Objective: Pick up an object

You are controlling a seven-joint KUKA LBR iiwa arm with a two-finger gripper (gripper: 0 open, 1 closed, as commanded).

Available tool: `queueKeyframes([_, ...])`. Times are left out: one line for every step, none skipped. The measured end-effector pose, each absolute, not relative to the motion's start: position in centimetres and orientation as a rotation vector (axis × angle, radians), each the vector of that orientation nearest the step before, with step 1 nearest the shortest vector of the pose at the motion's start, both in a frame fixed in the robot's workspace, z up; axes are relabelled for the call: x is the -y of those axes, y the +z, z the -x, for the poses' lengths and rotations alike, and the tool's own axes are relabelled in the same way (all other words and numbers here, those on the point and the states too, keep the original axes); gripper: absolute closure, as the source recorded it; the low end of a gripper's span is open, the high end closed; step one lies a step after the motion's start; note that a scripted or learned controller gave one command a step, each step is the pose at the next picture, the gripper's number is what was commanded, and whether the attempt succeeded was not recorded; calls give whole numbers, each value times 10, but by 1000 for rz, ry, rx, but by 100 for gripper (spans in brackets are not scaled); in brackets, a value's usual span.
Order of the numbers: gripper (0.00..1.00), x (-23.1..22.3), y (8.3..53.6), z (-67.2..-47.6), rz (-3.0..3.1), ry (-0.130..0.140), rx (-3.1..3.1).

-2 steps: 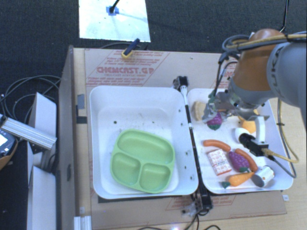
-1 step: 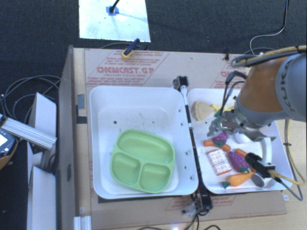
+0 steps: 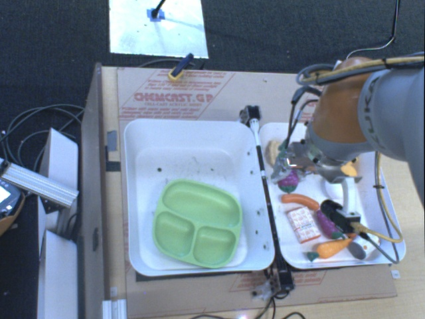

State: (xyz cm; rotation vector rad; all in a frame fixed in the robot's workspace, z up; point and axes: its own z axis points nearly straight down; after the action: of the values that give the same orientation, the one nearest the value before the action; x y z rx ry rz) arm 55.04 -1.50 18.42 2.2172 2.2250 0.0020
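Note:
The arm reaches in from the right, and its gripper [image 3: 289, 165] hangs over the far left part of the right bin [image 3: 383, 254]. A purple toy [image 3: 289, 179] lies directly under the gripper; whether the fingers touch it is not clear. A pale round piece [image 3: 273, 153] sits just left of the gripper. Nearer the front lie an orange carrot-like toy [image 3: 299, 201], a red and white packet [image 3: 303, 223], a dark purple eggplant [image 3: 330, 222] and an orange carrot [image 3: 333, 247].
The left bin [image 3: 143, 145] holds a green divided plate [image 3: 198, 223]. A black bar [image 3: 260, 153] runs between the two bins. A white utensil [image 3: 348, 195] and a grey one [image 3: 357, 248] lie at the right bin's right side.

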Motion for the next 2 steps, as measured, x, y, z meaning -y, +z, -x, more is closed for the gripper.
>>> queueKeyframes([100,15,195,-551,-2215,4,-2227])
queueKeyframes([100,50,184,-631,-2215,1,-2224])
